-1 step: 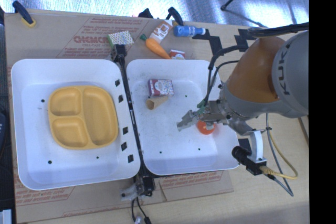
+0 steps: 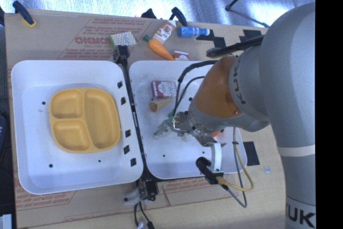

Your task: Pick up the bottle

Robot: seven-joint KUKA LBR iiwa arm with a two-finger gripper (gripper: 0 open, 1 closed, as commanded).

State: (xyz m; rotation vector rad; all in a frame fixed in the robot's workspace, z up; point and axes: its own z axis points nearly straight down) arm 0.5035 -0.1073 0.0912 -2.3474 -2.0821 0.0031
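Note:
A blue bottle (image 2: 191,32) lies on its side on the cardboard behind the right bin (image 2: 171,166), outside it. Next to it lies a small white and orange bottle (image 2: 164,32). My gripper (image 2: 170,126) hangs low inside the right bin near its middle, well in front of both bottles. The orange-banded wrist (image 2: 217,94) covers the bin's right half. A greyish part pokes out left of the gripper at the bin floor, and I cannot make out what it is. Nothing can be seen held.
A brown and red carton (image 2: 163,88) and a small tan cone (image 2: 155,106) lie in the right bin just behind the gripper. A carrot (image 2: 159,49) rests on the cardboard beyond the rim. The left bin (image 2: 32,169) holds a yellow divided plate (image 2: 84,118).

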